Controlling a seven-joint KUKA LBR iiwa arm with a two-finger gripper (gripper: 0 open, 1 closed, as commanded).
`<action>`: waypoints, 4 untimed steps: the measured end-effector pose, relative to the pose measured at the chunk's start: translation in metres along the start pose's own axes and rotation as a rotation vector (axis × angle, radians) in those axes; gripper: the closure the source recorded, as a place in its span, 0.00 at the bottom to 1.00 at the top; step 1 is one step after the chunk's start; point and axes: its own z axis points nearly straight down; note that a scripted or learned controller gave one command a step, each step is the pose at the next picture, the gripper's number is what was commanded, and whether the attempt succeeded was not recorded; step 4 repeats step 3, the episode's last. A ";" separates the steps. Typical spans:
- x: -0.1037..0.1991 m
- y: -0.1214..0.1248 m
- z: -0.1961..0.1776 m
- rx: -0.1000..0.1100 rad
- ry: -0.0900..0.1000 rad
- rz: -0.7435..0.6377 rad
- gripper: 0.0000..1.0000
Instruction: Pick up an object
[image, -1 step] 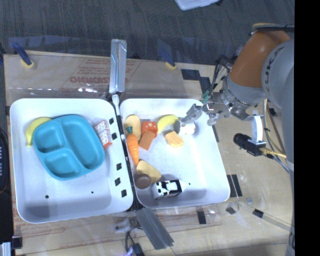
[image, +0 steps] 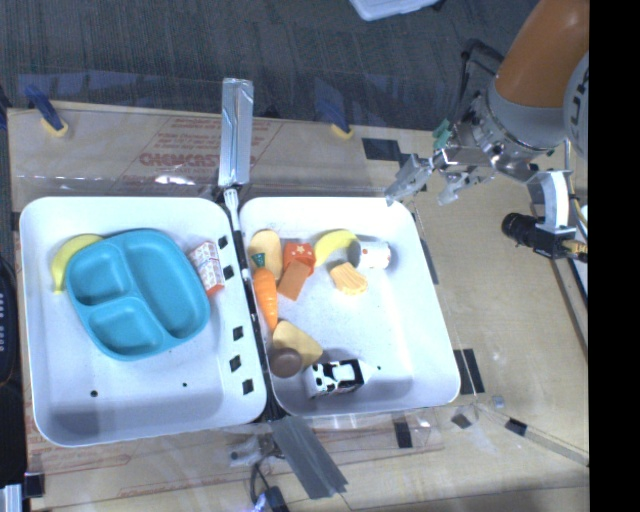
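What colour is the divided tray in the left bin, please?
Light blue; the tray shows clearly in the camera view.

robot arm (image: 535, 75): rounded body segment with a broad orange band over a grey casing, a pale grey-white link at the frame's right side. wrist section of bare silver metal with small brackets and fittings. pincer (image: 425, 185): slim grey metallic fingers. black cylindrical attachment (image: 535, 232) below the wrist, with a white bracket and a thin cable beside it.
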 end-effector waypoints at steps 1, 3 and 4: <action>-0.003 -0.019 0.160 0.018 0.005 -0.142 0.00; 0.051 0.029 0.238 -0.012 -0.002 -0.155 0.00; 0.051 0.029 0.238 -0.012 -0.002 -0.155 0.00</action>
